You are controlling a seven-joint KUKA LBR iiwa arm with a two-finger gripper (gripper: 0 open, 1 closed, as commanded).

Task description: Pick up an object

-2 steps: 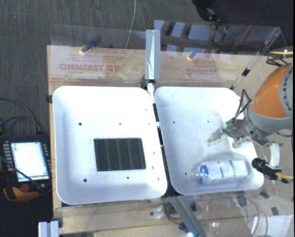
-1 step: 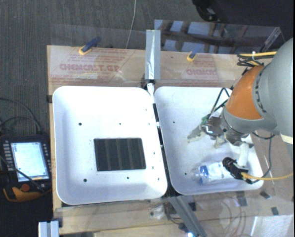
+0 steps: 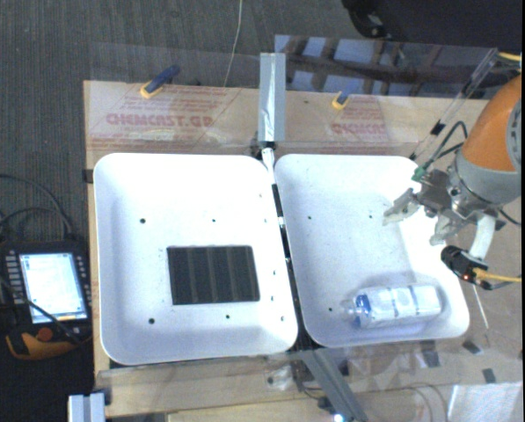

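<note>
hovering over the right bin's (image 3: pixel 332 183) far right edge, gripper (image 3: pixel 427 216) spreading open and gripping nothing, clear plastic bottle (image 3: pixel 394 305) lying near the front wall.

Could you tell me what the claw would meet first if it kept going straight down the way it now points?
Most likely the bare white floor of the right bin, near its right wall. The claw hangs there, well above the plastic bottle lying toward the front edge. Depth is hard to judge from this slanted view.
</note>
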